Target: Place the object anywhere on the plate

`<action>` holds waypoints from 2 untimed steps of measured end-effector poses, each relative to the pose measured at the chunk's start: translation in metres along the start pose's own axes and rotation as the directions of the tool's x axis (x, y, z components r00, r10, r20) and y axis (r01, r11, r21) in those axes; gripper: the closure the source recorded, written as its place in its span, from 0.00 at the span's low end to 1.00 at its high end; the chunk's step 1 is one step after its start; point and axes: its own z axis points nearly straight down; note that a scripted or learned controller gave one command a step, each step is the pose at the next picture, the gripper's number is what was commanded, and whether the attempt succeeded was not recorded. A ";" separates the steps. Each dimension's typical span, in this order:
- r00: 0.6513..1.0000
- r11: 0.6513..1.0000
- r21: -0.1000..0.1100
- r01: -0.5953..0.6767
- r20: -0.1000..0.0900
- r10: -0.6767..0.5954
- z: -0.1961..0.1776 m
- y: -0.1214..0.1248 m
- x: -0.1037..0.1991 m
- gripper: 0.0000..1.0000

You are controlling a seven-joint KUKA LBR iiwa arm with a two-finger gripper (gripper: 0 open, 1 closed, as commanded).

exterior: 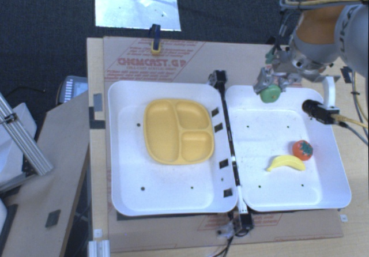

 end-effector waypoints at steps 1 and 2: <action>1.000 1.000 0.003 0.001 -0.001 -0.001 0.011 -0.013 0.057 1.00; 1.000 1.000 0.002 0.001 -0.001 -0.001 0.006 -0.015 0.107 1.00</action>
